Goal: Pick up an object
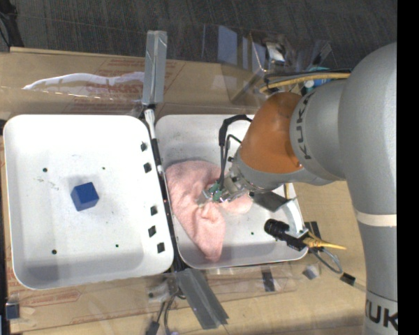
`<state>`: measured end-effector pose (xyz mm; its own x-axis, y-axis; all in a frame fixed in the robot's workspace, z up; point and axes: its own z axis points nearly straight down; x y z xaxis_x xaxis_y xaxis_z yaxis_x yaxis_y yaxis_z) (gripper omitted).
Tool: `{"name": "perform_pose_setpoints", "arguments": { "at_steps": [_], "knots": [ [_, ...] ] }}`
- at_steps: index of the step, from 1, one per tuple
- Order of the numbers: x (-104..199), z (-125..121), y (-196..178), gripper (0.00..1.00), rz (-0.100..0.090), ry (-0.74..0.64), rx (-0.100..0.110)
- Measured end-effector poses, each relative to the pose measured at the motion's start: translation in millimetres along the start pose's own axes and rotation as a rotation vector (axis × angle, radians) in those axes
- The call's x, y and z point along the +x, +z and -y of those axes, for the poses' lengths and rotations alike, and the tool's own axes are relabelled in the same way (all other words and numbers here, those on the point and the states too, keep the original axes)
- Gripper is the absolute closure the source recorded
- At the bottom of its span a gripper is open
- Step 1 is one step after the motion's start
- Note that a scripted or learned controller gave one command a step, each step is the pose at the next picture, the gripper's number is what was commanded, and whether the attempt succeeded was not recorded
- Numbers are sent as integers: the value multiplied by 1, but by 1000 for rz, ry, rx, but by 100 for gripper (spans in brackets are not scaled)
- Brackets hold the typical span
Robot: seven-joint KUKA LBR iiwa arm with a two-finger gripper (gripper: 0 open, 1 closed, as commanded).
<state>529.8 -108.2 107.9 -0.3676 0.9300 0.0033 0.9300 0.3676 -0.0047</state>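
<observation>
Reaching the tool [222, 192] down over the middle of the right bin [195, 135], resting on, or perhaps only brushing, the upper fold of the pink cloth [195, 218]. Being unable to tell whether the tool is open or closed, with the tip buried under the orange band [269, 142] and the wrist. Finding the cloth crumpled, trailing from the bin's middle toward its near edge, close to the wall shared with the left bin [56, 145]. Noting a blue cube [84, 195] near the middle of that left bin, well apart.

Risking a pinch on one thin fold only, so losing the limp cloth on the way up. Risking also a long hanging tail snagging on the bin's wall. Struggling to make out the contact point itself and whatever cloth is lying beneath the wrist.
</observation>
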Motion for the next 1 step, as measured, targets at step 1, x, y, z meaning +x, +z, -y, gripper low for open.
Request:
{"name": "perform_pose_setpoints", "arguments": {
  "at_steps": [1],
  "knots": [
    [-33,-46,14,0,4,108,-6]
  ]
}}
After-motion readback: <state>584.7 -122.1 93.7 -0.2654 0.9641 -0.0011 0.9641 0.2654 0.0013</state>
